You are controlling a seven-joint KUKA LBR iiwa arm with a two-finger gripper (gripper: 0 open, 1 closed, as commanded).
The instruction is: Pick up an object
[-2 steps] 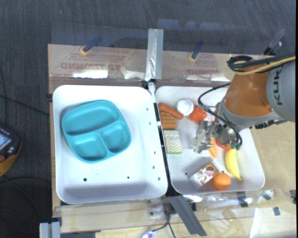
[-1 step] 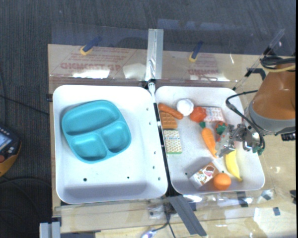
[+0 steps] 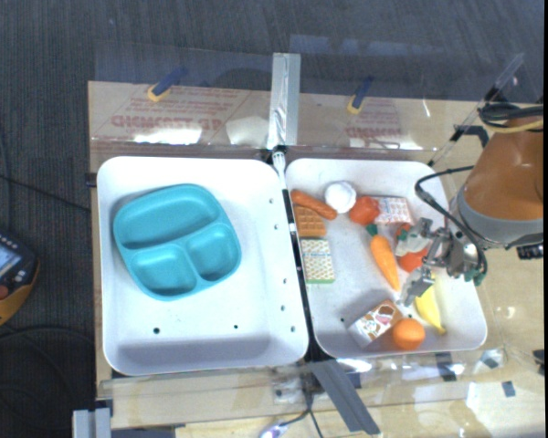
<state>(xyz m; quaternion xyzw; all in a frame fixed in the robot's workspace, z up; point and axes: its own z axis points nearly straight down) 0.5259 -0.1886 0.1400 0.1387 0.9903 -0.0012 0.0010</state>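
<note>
The right bin (image 3: 457, 331) holds several toy foods. An orange carrot (image 3: 384, 258) lies in its middle, with a red piece (image 3: 409, 262) just to its right. A yellow banana (image 3: 428, 307), an orange (image 3: 407, 334) and a small printed carton (image 3: 375, 322) sit near the front edge. My gripper (image 3: 424, 268) hangs over the right side of this bin, above the red piece and the top end of the banana. It hides part of what lies beneath. I see nothing lifted off the bin floor.
A white ball (image 3: 340, 195), a tomato (image 3: 365, 211), a pink box (image 3: 394, 211), a sausage (image 3: 312, 204), a waffle (image 3: 310, 225) and a pale green packet (image 3: 318, 262) fill the right bin's back and left. The left bin (image 3: 256, 336) bears a blue divided tray (image 3: 175, 240).
</note>
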